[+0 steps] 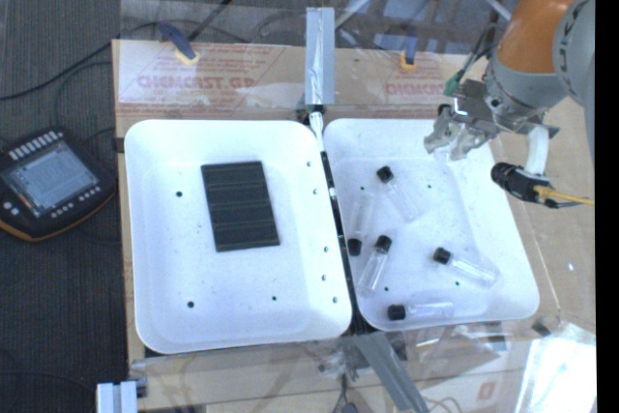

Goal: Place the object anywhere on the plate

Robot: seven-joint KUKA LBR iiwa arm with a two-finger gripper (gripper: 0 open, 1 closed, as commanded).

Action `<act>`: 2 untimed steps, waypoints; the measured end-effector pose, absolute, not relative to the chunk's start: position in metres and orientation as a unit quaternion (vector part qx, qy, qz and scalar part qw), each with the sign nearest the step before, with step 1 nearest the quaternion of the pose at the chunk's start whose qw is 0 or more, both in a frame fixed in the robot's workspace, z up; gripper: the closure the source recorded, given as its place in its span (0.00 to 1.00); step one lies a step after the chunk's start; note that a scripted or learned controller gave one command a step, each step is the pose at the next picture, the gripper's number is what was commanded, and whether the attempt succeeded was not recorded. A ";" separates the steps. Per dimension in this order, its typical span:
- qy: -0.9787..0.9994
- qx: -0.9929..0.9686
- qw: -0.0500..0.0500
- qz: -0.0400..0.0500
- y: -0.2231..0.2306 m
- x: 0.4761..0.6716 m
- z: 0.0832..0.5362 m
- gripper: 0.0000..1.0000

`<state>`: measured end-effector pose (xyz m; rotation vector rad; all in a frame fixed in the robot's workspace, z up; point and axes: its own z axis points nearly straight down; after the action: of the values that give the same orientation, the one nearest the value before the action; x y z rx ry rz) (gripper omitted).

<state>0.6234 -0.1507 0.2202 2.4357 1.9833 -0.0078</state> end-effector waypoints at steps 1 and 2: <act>0.595 0.804 -0.001 -0.002 -0.049 0.634 0.182 1.00; 0.533 0.846 0.000 -0.002 0.029 0.668 0.195 1.00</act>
<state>0.6676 0.0289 0.1954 2.6580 1.6744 -0.0073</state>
